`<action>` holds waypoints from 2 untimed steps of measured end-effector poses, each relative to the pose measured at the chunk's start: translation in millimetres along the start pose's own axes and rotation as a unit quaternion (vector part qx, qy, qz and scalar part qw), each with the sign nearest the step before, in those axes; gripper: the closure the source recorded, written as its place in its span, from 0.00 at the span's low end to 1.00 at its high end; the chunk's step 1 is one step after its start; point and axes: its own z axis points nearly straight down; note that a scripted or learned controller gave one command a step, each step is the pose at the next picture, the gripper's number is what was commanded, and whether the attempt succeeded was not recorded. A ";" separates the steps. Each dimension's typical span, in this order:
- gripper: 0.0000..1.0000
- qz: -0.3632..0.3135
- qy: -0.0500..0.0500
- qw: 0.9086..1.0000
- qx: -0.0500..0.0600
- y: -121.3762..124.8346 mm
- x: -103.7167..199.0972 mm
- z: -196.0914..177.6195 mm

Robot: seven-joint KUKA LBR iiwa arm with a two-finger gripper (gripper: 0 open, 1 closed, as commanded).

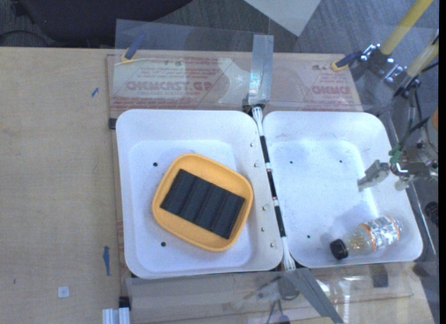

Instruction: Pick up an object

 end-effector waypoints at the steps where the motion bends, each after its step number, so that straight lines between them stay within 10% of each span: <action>1: 0.00 0.024 0.000 1.000 -0.002 -25.0 -20.5 114.8; 2: 0.00 -0.062 -0.003 0.998 -0.007 -24.7 32.9 120.5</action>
